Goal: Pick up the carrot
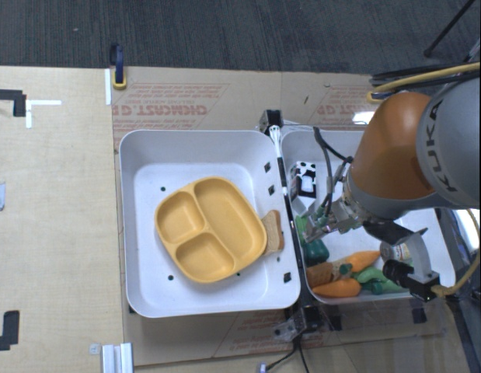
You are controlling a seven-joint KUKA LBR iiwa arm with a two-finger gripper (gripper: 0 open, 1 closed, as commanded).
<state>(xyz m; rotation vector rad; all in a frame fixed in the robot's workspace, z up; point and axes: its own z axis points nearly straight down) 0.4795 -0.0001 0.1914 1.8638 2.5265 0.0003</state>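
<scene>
The carrot lay at lower right among toys; the gripper was hung just above, perhaps for descent, its state impossible to tell

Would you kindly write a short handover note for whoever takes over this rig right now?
Gripper: low over the left side of the right bin, above the toys; the wrist hides it, so whether the jaws are open or shut cannot be told, and nothing is seen held.
Carrot: lying at the right bin's near edge, among other toy foods, with a second orange piece just behind it.
Left bin: holds the yellow divided plate with a slice of toast at its right rim.
Done: arm is in the right bin.
Left: grasp and lift the carrot.
</scene>
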